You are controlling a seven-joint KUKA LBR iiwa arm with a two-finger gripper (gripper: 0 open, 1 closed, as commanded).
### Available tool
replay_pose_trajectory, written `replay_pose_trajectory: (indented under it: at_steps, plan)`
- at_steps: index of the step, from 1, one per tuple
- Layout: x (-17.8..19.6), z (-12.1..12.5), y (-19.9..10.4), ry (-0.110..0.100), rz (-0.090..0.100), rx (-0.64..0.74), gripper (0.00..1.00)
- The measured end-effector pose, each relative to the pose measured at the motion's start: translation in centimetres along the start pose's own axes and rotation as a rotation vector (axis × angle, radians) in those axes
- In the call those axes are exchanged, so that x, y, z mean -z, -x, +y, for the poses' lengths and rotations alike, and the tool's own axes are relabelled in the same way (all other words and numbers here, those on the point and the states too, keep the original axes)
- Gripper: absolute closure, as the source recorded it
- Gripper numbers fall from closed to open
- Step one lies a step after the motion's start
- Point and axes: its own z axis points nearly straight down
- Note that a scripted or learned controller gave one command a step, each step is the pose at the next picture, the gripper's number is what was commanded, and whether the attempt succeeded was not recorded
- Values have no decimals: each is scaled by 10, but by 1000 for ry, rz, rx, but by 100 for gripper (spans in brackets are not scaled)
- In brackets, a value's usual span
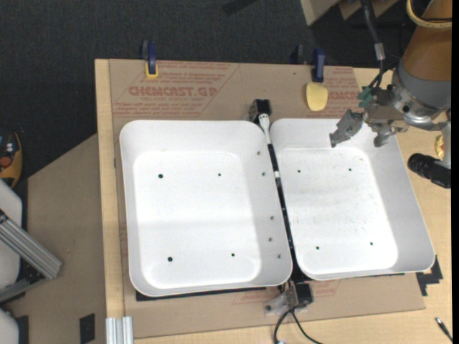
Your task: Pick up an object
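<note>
Up at the far right, the gripper (pixel 362 130) hangs spread and unladen over the right bin's (pixel 401 260) far rim; the yellow object (pixel 316 96) lies just left and farther, on the board (pixel 237 77).

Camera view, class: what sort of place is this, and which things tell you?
Probably a robotics lab bench: a robot arm reaches over two white bins on a board fixed with clamps.
</note>
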Motion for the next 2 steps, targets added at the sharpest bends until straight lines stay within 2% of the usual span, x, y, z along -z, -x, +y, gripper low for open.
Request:
replay_pose_trajectory:
  at_steps: [1,2]
  plan:
    - [11,1,0,3,-1,1,100]
    - [-93,5,-62,-11,3,5,100]
